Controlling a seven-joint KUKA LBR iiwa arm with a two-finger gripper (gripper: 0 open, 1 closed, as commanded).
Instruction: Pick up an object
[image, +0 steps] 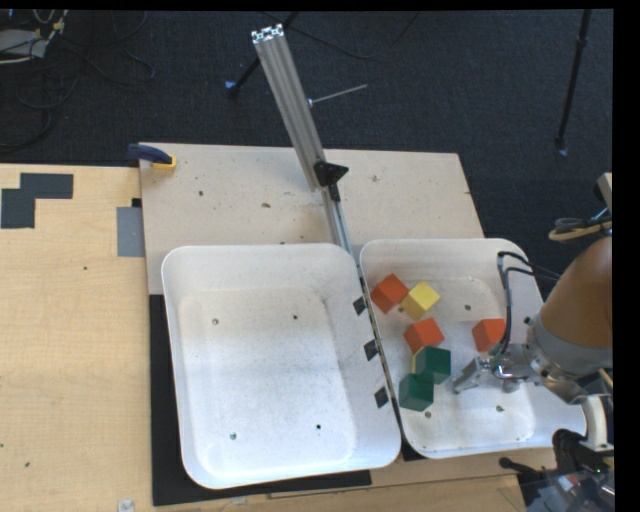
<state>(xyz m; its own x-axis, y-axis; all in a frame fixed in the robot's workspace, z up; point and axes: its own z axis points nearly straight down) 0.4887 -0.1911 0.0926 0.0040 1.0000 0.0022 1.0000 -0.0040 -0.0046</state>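
Currently, status as seen from the overhead camera; all places are given relative to the right bin.

Right bin (440, 252): white, shallow, on the counter (250, 195), touching the left bin (200, 270) along its left wall.
Arm (580, 310): mine, grey with an orange band, entering over the right wall of the right bin.
Jaws (468, 379): low inside the right bin, toward its lower middle, pointing left; whether released or clenched, I cannot tell.
Orange block, upper (390, 293): upper left area of the right bin.
Yellow block (421, 298): just beside the upper orange block, on its right.
Orange block, centre (424, 334): middle of the right bin, below the yellow block.
Green blocks (424, 376): two, touching, lower left area of the right bin, just left of my jaws.
Orange block, right (489, 334): right of centre in the right bin, just above my jaws.
Grasp: no block visible between my jaws.
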